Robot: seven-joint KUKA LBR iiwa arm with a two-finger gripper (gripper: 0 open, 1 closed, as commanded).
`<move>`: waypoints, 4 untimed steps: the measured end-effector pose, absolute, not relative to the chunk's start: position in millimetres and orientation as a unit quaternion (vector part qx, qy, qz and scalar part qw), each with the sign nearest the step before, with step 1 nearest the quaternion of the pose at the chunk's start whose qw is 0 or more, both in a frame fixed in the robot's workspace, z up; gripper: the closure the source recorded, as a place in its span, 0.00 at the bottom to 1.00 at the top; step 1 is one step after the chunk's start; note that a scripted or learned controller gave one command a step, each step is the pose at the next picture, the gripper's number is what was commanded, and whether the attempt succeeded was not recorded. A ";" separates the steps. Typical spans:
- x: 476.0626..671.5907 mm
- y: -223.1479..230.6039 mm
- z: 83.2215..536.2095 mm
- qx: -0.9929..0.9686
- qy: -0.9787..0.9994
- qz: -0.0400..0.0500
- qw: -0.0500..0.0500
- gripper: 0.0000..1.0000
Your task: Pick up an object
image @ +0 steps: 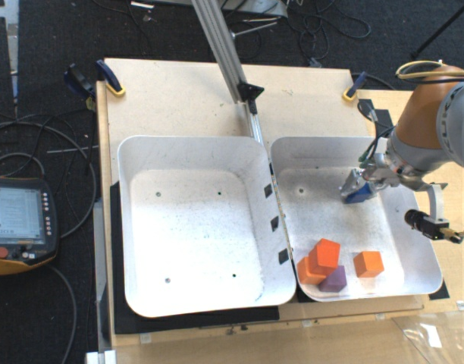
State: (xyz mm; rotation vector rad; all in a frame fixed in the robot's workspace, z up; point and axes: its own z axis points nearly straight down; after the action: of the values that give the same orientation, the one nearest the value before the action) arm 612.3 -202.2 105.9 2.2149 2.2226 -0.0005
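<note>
The shallow white plastic bin on the right (414, 275) holds everything in play. Above its middle hangs the grey arm's two-finger gripper (358, 189) — closed on a small blue block (360, 194) seen between its fingers. The other blocks lie toward the near rim: two stacked orange cubes (320, 259), a lone orange cube (368, 264), and a purple block (334, 279) — all well apart from the gripper.

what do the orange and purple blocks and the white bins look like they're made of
Orange blocks, purple block: probably foam or painted wood; matte, even colour, no glare. Bins: likely moulded plastic; smooth white, rounded corners, thin rims, speckled with scuffs.
</note>
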 end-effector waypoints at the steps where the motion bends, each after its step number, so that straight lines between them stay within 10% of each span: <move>1: 614.0 -114.4 151.2 0.704 0.710 0.002 0.000 1.00; 2: 612.6 -120.0 148.8 0.706 0.708 0.000 0.000 0.00; 3: 604.9 -106.2 92.6 0.706 0.708 -0.001 -0.001 0.00; 4: 606.0 -107.0 105.4 0.707 0.707 0.000 0.000 1.00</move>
State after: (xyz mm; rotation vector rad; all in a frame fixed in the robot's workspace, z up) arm 606.0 -107.0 105.4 2.2202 2.2218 0.0000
